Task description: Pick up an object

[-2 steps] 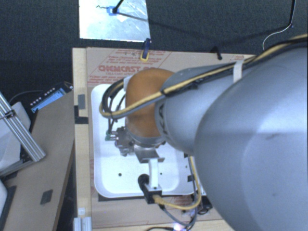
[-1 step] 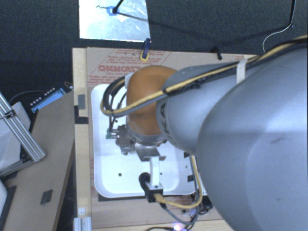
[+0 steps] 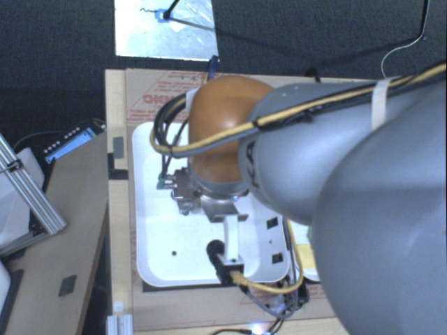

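Observation:
The arm's orange band and grey wrist hang low over the left white bin and cover much of it. Below the band, a metal part of my gripper shows at the bin's middle left, close to the floor. No object can be seen at the gripper. Two small black squares lie on the white floor to the gripper's right, apart from it. A tiny dark dot sits on the floor near the front.
The grey arm hides the right bin and the bench's right half. A cardboard sheet lies under the bins. A foil-like square lies at the back, and metal rails stand at the left.

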Available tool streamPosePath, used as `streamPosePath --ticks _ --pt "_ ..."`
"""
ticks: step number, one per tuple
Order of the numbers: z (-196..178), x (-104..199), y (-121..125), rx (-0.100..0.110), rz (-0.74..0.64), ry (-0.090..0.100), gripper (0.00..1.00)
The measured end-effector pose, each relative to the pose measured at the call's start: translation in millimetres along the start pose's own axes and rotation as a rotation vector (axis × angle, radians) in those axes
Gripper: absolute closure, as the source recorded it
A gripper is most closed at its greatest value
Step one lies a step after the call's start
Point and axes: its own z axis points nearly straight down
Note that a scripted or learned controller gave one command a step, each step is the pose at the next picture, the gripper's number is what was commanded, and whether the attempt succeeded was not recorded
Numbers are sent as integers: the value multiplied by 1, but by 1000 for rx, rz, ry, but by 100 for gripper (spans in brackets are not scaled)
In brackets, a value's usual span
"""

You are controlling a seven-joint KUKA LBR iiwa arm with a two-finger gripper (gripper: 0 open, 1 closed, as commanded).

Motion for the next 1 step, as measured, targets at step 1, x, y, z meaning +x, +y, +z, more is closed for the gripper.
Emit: streamPosePath --ticks 1 --pt "13 0 -1 5 2 -3 100"
